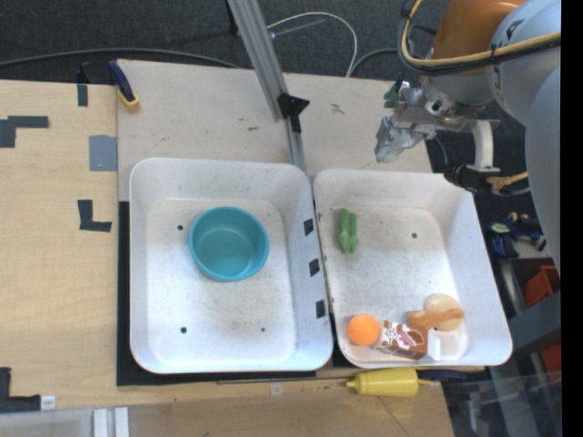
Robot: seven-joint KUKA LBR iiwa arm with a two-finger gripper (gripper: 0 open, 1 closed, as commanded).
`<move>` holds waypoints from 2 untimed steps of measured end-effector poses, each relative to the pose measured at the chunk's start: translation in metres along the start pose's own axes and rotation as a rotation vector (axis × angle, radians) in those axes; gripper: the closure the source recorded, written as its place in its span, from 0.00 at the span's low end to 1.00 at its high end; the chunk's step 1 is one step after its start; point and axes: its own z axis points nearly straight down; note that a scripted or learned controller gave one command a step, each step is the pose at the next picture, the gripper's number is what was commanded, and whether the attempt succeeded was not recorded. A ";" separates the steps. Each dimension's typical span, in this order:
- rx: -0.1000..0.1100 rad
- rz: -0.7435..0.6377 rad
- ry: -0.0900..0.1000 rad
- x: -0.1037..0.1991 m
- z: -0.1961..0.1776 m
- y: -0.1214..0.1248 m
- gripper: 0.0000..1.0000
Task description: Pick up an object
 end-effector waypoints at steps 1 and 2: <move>0.001 0.000 0.000 0.054 0.010 -0.024 1.00; 0.000 -0.001 0.000 0.107 0.010 -0.028 1.00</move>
